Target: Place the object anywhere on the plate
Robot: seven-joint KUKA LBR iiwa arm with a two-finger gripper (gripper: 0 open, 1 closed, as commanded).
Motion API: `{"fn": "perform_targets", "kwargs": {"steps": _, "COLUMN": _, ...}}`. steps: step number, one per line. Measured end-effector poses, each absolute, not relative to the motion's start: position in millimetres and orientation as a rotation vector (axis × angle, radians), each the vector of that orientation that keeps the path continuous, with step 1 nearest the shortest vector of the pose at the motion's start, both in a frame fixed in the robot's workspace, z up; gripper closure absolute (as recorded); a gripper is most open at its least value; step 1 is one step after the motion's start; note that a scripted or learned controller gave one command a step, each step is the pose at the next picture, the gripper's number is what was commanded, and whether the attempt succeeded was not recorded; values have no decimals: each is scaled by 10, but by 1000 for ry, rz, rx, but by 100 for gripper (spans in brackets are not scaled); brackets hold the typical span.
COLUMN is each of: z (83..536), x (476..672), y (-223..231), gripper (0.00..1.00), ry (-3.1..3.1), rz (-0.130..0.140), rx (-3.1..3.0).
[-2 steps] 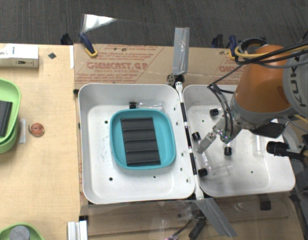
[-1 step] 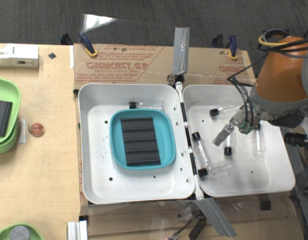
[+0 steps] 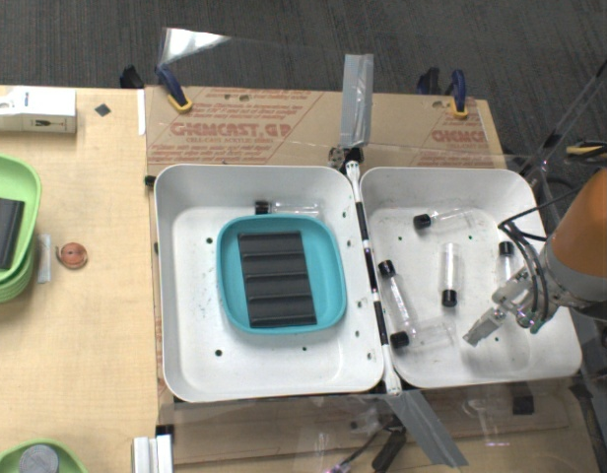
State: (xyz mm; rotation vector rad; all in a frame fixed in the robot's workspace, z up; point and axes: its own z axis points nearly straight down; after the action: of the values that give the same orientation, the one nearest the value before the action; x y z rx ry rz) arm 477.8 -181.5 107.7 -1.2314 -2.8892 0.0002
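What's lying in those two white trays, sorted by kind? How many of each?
Teal plate: 1
Black ridged insert on the plate: 1
Clear tubes with black caps: 6, counted by caps, since the clear bodies are hard to make out (1 in the left tray, 5 in the right)
Total: 8

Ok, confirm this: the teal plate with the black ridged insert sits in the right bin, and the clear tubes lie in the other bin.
Wrong bin. The camera view shows the teal plate with its black ridged insert in the left bin; the clear tubes lie in the right bin.
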Motion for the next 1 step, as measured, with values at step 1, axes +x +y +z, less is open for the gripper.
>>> {"fn": "perform_targets", "kwargs": {"steps": 1, "z": 1962, "x": 4784, "y": -2224, "gripper": 0, "ry": -2848, "rz": 0, "rx": -1331}}
